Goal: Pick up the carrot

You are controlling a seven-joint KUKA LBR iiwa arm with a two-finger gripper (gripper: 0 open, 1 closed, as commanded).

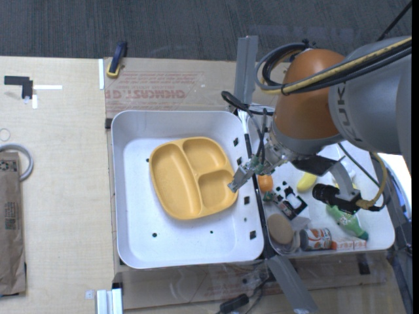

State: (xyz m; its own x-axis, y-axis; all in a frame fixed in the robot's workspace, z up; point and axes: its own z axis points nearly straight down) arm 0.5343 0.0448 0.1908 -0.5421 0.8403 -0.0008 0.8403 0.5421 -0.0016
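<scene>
The carrot shows as a small orange patch at the left edge of the right bin, just beside the wall shared with the left bin. Most of it is hidden under the arm, so I cannot tell its long axis or which way it points. The hand sits just left of it, over the shared wall and the rim of the yellow plate; whether it is open or closed, or has hold of anything, I cannot tell (the view is too small and cluttered there). Judging by this, the step is the approach or the grasp itself. Next, the hand would need to be centred over the carrot, lined across its short side. Other items crowd nearby: a yellow piece, a green one, a can.
</scene>
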